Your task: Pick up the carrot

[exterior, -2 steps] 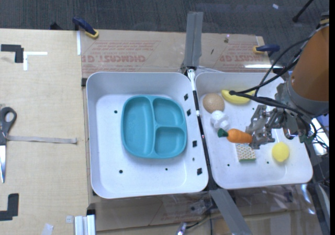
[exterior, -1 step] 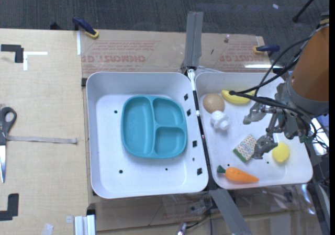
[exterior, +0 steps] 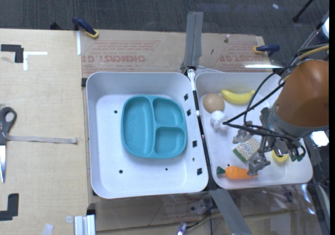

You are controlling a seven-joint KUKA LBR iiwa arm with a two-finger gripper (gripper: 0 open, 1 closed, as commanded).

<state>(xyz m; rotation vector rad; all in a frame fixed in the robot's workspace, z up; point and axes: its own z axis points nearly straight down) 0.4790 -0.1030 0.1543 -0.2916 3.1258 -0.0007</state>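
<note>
One carrot (exterior: 236, 172) | just left of tool (exterior: 257, 166), touching | tool grip: cannot tell

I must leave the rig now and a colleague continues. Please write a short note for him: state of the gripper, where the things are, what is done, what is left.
Gripper: low in the right bin, right at the carrot's right end; whether it grips cannot be told.
Carrot: lies on the bin floor near the front wall, green tip to the left.
Also in that bin: banana, egg, a patterned packet.
Left bin: holds a teal divided tray.
Done: approach to the carrot.
Left: secure the grasp and lift.
</note>
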